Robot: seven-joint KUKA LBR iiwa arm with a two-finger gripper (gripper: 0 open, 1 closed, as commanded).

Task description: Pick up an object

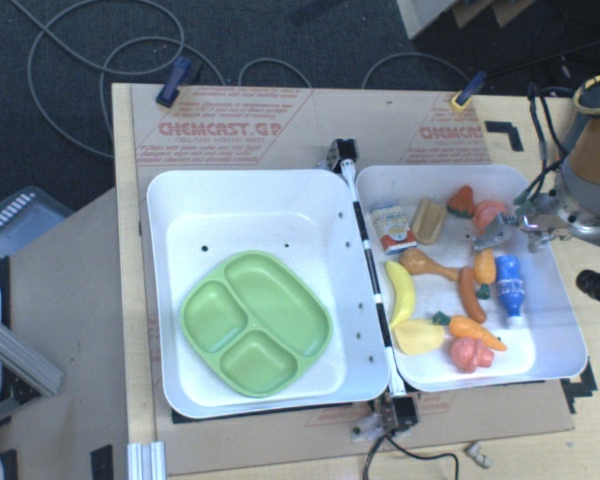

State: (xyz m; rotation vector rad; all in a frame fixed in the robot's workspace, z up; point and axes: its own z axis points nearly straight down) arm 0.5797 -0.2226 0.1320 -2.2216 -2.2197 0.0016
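Nothing looks lifted yet: the hand (495,230) hangs low at the right bin's (550,363) two o'clock side, just beside a pink piece (489,212), and whether it is spread or pinching I cannot tell. The toys all lie in that bin: one banana (401,293), one carrot (472,330), one blue bottle (509,286), one sausage (468,294), roughly a dozen pieces altogether. At nine o'clock, the left bin (180,203) bears one green plate (256,323). The table (280,118) carries two bins.
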